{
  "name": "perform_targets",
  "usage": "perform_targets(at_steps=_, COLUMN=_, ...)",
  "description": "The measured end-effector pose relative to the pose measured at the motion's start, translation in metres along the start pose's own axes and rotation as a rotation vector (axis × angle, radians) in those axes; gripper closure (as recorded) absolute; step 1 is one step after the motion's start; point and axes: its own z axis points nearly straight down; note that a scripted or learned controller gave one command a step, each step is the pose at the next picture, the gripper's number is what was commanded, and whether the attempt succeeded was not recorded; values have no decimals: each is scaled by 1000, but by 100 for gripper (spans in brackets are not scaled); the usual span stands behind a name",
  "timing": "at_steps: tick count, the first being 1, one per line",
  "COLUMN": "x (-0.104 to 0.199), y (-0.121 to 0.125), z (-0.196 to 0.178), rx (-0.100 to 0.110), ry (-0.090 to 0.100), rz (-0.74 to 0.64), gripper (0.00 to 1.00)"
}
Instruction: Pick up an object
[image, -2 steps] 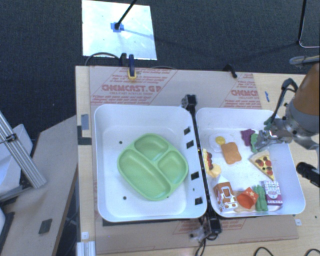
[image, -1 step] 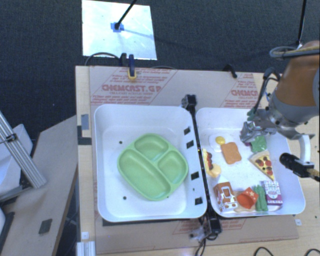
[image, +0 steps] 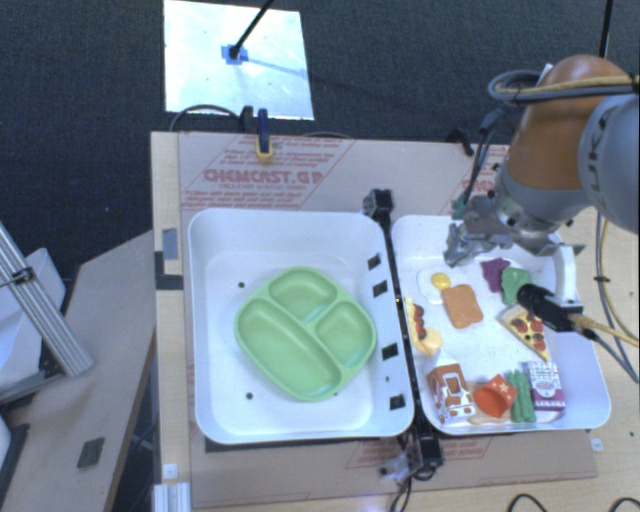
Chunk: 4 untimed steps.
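The pincer (image: 462, 243) hangs over the right bin's (image: 590, 405) far end — grip state unreadable, nothing visibly held. Nearest: 1 fried egg (image: 438, 285) just below-left, toast (image: 462, 306) beyond it.

1. Lighting: bright, even, overhead; white bins (image: 300, 225) near overexposed.
2. Glare: strong on pale sheet (image: 240, 60) at top.
3. Shadows: soft, faint.
4. Focus: mildly soft overall; arm (image: 570, 120) slightly blurred.
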Motion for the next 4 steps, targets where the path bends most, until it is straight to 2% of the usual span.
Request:
perform_targets(at_steps=1, x=45, y=16, z=15, rx=1, ry=-1, rz=2, gripper=100)
perform_targets(at_steps=2, x=106, y=37, z=14, rx=0, ry=1, rz=-1, gripper=100)
perform_targets(at_steps=4, x=117, y=38, z=24, rx=4, ry=-1, rz=4, gripper=100)
